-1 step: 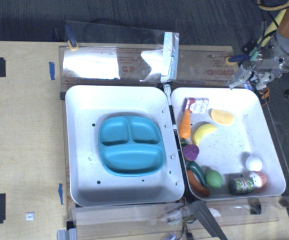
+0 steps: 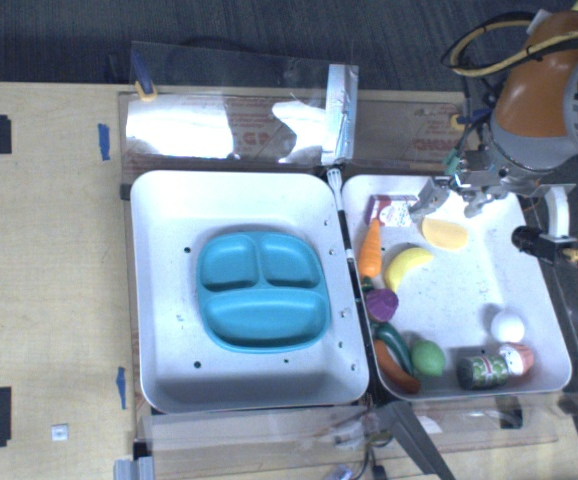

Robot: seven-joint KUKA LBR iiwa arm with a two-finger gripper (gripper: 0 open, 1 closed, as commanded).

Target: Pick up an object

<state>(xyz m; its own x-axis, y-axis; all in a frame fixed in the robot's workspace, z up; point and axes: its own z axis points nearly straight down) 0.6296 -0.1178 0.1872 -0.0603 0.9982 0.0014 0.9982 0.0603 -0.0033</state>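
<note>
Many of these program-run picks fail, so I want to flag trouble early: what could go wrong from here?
The gripper hovers at the right bin's far end, between the red-and-white packet and the pale yellow piece; a descent could land between them and close on nothing. The carrot, banana and purple piece crowd together, so a grasp there could nudge neighbours.

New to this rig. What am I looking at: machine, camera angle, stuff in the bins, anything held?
One fixed camera looks down at a slant on a bench. The grey arm with an orange band is a robot reaching in from the right; its gripper hangs over the right bin, near a pale yellow piece. Nothing shows between its fingers. That bin also holds a carrot, a banana, a purple toy, a green ball, a white ball and a small can. The left bin holds a blue divided plate.
</note>
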